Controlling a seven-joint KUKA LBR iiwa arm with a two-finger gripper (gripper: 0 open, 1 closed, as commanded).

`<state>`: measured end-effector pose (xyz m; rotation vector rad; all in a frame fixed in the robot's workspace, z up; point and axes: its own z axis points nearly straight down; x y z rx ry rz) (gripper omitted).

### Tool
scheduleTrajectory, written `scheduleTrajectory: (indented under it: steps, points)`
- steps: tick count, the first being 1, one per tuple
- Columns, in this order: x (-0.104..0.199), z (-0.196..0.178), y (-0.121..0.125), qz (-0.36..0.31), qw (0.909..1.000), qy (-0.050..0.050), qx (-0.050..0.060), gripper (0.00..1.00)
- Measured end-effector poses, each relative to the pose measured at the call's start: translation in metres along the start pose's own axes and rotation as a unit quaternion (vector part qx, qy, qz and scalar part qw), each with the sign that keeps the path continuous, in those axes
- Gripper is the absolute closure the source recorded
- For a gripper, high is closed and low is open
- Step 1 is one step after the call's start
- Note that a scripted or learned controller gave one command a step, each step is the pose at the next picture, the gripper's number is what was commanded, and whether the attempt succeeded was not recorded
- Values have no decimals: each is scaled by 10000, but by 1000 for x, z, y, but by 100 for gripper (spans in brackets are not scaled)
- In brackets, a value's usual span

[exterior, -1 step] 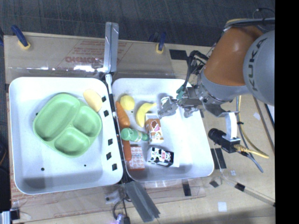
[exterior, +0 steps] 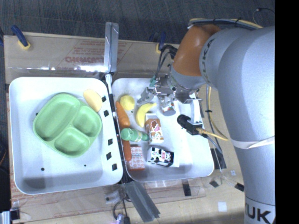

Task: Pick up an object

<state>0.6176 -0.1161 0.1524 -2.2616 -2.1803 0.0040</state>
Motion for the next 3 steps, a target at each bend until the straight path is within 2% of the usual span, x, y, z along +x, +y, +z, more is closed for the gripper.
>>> scheduleTrajectory:
  steps: [1,2,3]
  points:
    - [-8,61,-11,-434,9991,7,-1,0]
    - [-8,51,-10,-455,9990,-1,-6,100]
    - [48,-63,-36,-1375,9905,5,-14,100]
